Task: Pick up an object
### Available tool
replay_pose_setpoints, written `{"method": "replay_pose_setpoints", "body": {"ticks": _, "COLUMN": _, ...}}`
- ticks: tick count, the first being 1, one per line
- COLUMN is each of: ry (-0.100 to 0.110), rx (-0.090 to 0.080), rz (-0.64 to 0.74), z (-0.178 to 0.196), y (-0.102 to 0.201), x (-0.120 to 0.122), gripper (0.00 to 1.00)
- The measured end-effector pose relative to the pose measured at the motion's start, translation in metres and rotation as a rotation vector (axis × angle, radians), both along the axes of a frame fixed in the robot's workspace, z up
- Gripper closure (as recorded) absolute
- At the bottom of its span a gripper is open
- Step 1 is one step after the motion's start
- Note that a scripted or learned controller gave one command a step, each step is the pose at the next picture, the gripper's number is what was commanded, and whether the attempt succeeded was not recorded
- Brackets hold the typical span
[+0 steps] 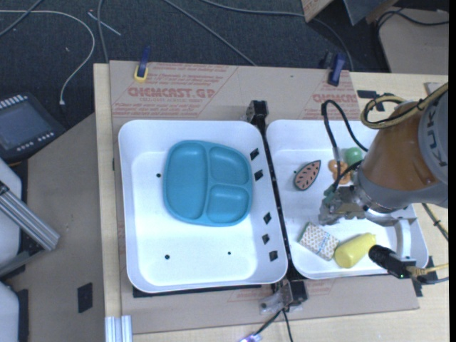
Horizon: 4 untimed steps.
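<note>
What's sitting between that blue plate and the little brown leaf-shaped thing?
In the camera view, the raised white bin walls with a black divider strip separate the blue divided plate from the leaf-shaped piece; no loose objects.

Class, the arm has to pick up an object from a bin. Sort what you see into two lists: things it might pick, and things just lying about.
Might pick:
yellow block
patterned packet
oval brown piece
green ball
blue divided plate

Lying about:
cables
cardboard sheet
blue clamps
</note>
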<state>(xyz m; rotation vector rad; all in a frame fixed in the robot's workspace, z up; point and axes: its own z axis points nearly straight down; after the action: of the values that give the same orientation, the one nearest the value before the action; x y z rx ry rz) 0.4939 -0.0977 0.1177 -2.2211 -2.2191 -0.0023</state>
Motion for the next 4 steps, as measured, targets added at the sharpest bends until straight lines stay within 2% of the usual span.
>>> {"method": "replay_pose_setpoints", "body": {"ticks": 1, "ry": -0.006, "rx": -0.003, "rz": 0.002, "z": 0.063, "y": 0.001, "x": -0.002, "gripper": 1.0}}
{"method": "replay_pose_setpoints", "body": {"ticks": 2, "ry": -0.007, "rx": -0.003, "rz": 0.002, "z": 0.111, "y": 0.001, "x": -0.001, "gripper": 1.0}}
{"method": "replay_pose_setpoints", "body": {"ticks": 3, "ry": -0.003, "rx": -0.001, "rz": 0.006, "z": 0.12, "y": 0.053, "x": 0.014, "gripper": 1.0}}
{"method": "replay_pose_setpoints", "body": {"ticks": 4, "ry": -0.002, "rx": 0.0, "rz": 0.008, "z": 0.122, "y": 0.114, "x": 0.019, "gripper": 1.0}}
